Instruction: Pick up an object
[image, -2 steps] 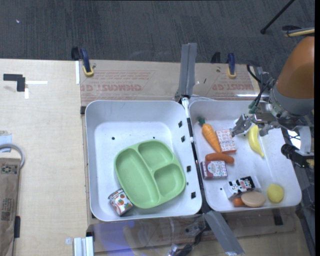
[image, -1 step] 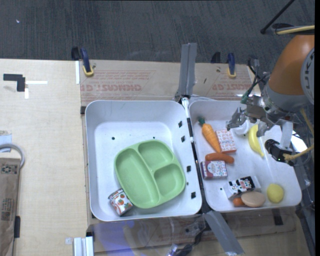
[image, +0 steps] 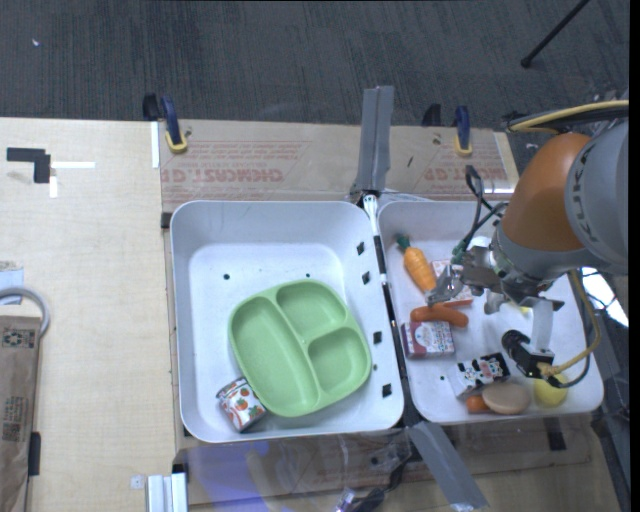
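We see the grey arm (image: 580, 210) with its orange band reach in from the right over the right bin (image: 420, 400). Its gripper (image: 447, 285) hangs low in the left half of that bin, and we cannot tell how it stands, parted or closed, since the metal parts blur together from this angle.

Just below the gripper lies a red sausage-shaped toy (image: 440, 315), running left to right; we cannot tell whether the gripper touches it. A toy carrot (image: 417, 267) lies just to the far left of the gripper, orange with a green top pointing to the far side. Nearer than the sausage sits a small red and white packet (image: 430, 340), touching or almost touching it. Further toward the near right corner we find a small black and white carton (image: 480, 370), a brown round toy (image: 505, 400) and a yellow round toy (image: 548, 392), these last three well apart from the gripper.

The left bin (image: 200, 300) holds a green divided plate (image: 300, 345) with three compartments, lying flat in the middle. A small can with a strawberry print (image: 241, 404) lies on its side at the plate's near left edge, touching it.

Both bins rest on the light wooden surface (image: 80, 250), and a brown paper bag (image: 18, 390) lies at its left edge.
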